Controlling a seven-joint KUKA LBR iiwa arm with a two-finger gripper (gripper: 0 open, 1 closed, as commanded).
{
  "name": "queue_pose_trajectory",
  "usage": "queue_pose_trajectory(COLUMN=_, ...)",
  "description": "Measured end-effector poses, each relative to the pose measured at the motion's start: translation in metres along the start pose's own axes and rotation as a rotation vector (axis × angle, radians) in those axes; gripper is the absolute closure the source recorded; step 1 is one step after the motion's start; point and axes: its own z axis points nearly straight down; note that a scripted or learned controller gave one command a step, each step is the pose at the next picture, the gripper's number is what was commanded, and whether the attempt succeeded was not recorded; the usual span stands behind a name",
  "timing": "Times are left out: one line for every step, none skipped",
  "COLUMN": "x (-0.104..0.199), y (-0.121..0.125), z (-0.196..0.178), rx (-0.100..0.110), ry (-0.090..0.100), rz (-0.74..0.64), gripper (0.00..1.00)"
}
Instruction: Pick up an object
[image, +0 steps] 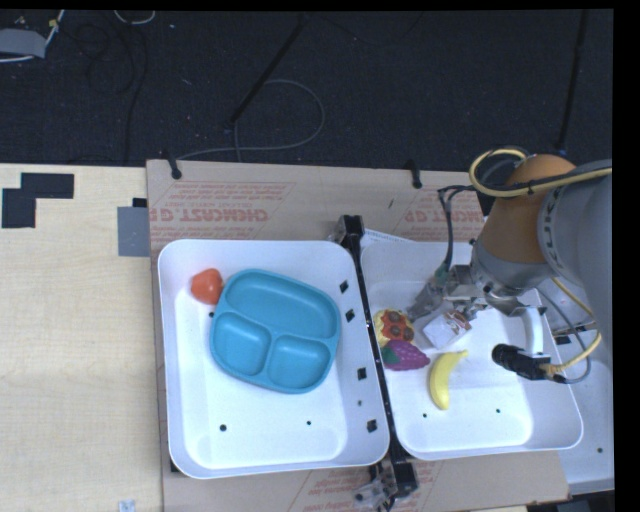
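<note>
in the right bin (500, 425), the claw (447, 312) — fingertips indistinct — hangs above the banana (441, 379).

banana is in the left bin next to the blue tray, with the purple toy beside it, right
Not quite. The banana lies in the right bin, not the left one with the blue tray. The purple toy is indeed beside it, as the camera view shows.

arm (560, 230) enters from the right, grey body with the orange band (520, 215) above the wrist, bent down and leftward. gripper (447, 312) sits low at the end of the wrist, pointing down-left; cables (560, 345) loop off just right of it
</note>
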Motion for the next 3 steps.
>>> queue_pose_trajectory(x=-0.001, y=0.000, z=-0.010, rx=0.001, ry=0.001, rz=0.003, gripper=1.00)
queue_pose_trajectory(x=-0.003, y=0.003, z=-0.053, rx=-0.002, ry=0.001, rz=0.001, gripper=1.00)
queue_pose_trajectory(x=-0.002, y=0.014, z=-0.107, rx=-0.004, ry=0.000, rz=-0.001, gripper=1.00)
